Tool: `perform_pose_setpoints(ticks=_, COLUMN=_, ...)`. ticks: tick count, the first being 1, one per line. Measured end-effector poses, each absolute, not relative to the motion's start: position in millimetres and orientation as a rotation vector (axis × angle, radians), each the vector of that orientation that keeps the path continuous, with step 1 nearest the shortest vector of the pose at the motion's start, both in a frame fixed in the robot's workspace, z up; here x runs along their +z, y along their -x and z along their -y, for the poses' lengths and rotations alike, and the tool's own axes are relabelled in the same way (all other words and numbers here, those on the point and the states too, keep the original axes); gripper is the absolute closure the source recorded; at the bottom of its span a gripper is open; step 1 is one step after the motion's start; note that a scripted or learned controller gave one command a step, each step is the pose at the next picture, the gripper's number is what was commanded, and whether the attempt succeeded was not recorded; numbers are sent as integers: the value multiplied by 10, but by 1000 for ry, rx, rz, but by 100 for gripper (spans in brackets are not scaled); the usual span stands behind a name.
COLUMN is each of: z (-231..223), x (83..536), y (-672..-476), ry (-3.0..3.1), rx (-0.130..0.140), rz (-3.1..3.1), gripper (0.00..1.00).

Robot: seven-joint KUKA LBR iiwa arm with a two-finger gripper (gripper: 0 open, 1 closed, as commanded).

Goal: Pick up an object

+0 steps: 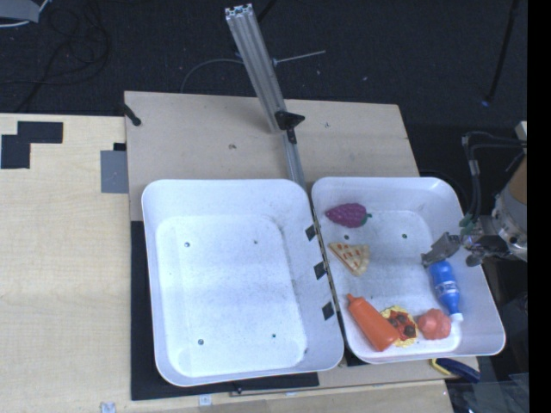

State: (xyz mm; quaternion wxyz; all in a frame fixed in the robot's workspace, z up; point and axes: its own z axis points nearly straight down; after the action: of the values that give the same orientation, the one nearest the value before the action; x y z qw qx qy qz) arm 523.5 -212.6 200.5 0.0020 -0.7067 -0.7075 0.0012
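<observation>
You cannot tell if the jaws of the gripper (449, 249) are apart or squeezed together, because it looks like a small dark lump from up here. It hangs over the right side of the right bin (392, 193). Nothing shows between its tips, so you should not count anything as picked up yet.

Just below the gripper lies a blue bottle (445, 287). It rests flat on the bin floor, with its pale cap end pointing toward the near edge. The gripper is very close to the bottle's top end, maybe touching it, but you cannot be sure. This looks like the thing the arm is going for.

Near the bottle's cap end sits a red round toy (434, 323). Next to that is a small yellow and red toy (400, 322), and then an orange bottle (371, 321) lying at a slant. Farther back you see a waffle-like wedge (350, 256) and a purple toy (346, 214).

The left bin (172, 198) sits beside the right one.

So the job has hardly begun. The arm is in place, but the grab and the lift are left to do.
</observation>
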Motion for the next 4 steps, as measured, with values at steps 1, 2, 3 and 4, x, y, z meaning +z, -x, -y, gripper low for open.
perform_pose_setpoints(ticks=1, z=2145, x=1575, y=-5245, ry=2218, rx=3, rz=2219, gripper=0)
perform_pose_setpoints(ticks=2, z=2151, x=1165, y=-5216, ry=2220, rx=-1, rz=2223, gripper=0)
perform_pose_setpoints(ticks=3, z=2162, x=1275, y=-5214, ry=2223, rx=-1, rz=2222, gripper=100)
perform_pose_setpoints(ticks=4, z=2133, x=1698, y=-5206, ry=2223, rx=-2, rz=2223, gripper=100)
